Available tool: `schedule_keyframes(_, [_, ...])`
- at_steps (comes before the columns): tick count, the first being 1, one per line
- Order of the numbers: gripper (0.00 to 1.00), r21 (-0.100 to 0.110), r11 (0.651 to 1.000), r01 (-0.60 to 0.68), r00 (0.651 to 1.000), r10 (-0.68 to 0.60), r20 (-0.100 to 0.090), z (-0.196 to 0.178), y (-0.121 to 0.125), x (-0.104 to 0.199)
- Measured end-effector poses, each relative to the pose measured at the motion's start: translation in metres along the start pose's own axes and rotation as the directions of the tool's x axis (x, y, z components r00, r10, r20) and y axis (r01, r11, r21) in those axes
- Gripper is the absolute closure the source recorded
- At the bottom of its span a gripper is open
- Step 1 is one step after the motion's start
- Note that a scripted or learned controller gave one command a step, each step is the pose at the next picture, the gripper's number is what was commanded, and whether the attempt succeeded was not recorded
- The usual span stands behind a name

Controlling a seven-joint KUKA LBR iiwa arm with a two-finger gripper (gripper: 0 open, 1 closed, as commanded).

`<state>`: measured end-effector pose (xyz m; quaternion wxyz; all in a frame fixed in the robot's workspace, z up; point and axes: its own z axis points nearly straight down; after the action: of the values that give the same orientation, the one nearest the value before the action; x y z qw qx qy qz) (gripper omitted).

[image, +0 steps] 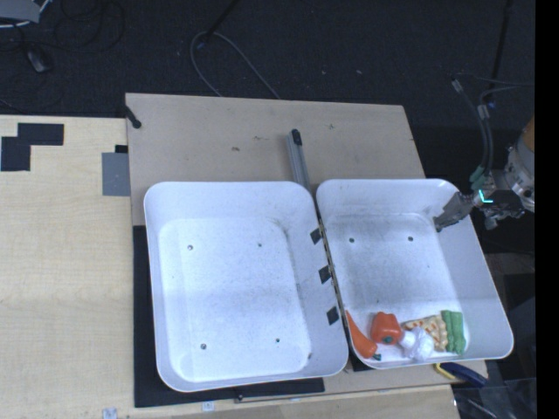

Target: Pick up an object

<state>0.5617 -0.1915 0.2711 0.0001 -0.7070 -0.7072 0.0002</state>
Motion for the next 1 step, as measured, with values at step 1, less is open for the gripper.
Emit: schedule_keyframes(1, [0.0, 0.0, 1.0, 0.0, 1.0, 0.0, 0.0, 0.0001, 0.0, 0.0])
